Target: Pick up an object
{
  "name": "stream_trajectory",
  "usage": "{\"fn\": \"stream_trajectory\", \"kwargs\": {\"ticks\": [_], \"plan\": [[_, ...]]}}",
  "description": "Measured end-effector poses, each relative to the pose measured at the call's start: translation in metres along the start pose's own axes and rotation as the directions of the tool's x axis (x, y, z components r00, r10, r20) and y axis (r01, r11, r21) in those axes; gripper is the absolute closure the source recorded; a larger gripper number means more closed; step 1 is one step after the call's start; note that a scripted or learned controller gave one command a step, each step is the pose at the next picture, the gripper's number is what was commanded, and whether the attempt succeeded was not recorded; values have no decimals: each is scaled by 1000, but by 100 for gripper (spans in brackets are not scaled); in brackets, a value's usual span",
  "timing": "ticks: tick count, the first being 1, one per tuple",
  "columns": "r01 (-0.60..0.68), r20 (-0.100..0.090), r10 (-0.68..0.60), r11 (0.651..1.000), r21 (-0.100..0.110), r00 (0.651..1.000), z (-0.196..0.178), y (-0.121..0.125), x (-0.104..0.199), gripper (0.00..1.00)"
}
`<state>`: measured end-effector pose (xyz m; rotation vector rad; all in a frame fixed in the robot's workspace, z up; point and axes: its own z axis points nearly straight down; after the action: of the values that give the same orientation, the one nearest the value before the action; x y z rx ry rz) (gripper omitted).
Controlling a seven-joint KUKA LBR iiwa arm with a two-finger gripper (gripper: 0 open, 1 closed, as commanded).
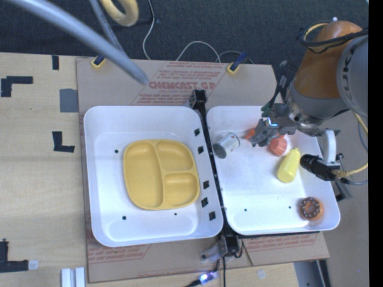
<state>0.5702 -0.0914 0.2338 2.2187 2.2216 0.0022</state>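
Observation:
My gripper point(261, 135) hangs low over the back of the right bin point(263, 220), reaching in from the right. An orange-red round object point(278, 145) lies right beside its fingertips, on their right. A small silver cup point(226, 143) lies on its side to the gripper's left, near the divider. A yellow bottle-shaped object point(288, 165) rests in the right bin in front of the gripper. A chocolate doughnut with sprinkles point(310, 208) sits in the bin's front right corner.
The left bin point(102, 220) holds a yellow divided plate point(161, 173). A black divider point(206, 160) runs between the bins. Cables and a black fitting point(318, 167) hang at the right bin's right rim. Cardboard point(179, 82) lies under both bins.

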Motion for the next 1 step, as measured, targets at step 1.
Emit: {"fn": "stream_trajectory", "kwargs": {"ticks": [1], "plan": [[5, -2, -5, 1000, 4, 1000, -6, -8, 52, 100]]}}
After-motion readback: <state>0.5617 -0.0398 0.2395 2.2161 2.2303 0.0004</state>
